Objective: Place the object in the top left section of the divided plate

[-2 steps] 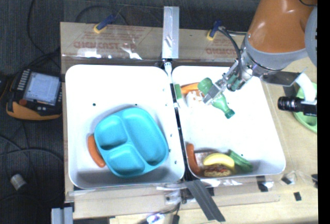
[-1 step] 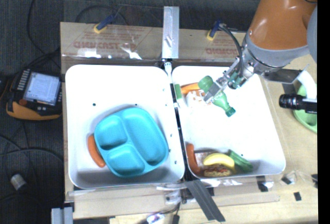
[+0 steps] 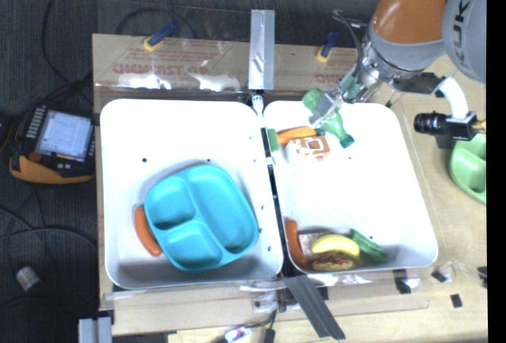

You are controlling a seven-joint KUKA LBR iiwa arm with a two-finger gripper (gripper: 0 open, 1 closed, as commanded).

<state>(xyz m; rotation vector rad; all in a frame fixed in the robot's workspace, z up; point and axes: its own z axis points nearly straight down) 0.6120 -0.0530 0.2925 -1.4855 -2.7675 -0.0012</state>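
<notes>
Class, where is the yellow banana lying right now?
The yellow banana lies in the right white bin, near its front edge, resting on a brown sandwich-like toy with a green vegetable toy to its right.

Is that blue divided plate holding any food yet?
No. The blue divided plate shows bare blue sections; the orange sausage lies outside it, against its left rim.
</notes>
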